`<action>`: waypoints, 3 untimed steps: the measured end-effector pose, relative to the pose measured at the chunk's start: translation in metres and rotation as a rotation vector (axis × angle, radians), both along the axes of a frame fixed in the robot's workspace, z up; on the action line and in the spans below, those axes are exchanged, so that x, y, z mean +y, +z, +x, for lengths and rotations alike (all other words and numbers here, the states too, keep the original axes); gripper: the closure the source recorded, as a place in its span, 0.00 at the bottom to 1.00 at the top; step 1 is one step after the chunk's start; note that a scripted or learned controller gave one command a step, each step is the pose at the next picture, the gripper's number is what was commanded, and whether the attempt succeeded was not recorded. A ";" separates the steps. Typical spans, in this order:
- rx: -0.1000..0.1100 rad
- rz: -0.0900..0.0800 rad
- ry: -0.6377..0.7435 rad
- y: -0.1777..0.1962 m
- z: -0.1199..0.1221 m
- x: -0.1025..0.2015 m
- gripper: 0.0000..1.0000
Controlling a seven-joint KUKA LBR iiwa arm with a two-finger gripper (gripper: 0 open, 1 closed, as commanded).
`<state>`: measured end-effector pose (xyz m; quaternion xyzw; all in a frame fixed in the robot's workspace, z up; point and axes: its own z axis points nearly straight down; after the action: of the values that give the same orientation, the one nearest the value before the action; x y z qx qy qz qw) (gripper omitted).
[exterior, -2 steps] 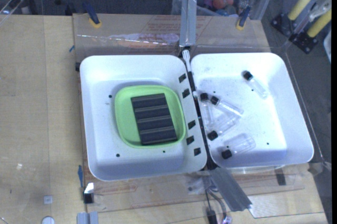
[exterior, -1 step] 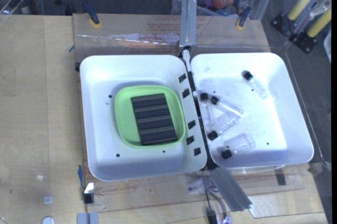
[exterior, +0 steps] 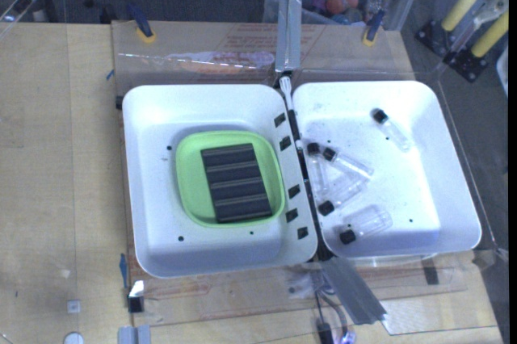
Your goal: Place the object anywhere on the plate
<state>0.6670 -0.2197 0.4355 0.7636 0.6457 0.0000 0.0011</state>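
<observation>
On the wooden table point(exterior: 56, 173), the left shallow white bin point(exterior: 145, 245) holds a square green plate point(exterior: 187, 201) with a dark ribbed rectangular block point(exterior: 235, 183) lying on it. The right white bin point(exterior: 436, 173) holds several clear plastic vials with black caps point(exterior: 343, 165), scattered toward its left side.
</observation>
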 end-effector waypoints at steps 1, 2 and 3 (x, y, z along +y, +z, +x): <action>0.001 -0.001 -0.007 0.000 0.000 0.001 0.00; 0.000 0.001 -0.087 0.000 0.000 0.001 0.00; 0.003 0.003 -0.130 0.000 -0.002 0.004 0.00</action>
<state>0.6648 -0.2156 0.4352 0.8038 0.5949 -0.0002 -0.0009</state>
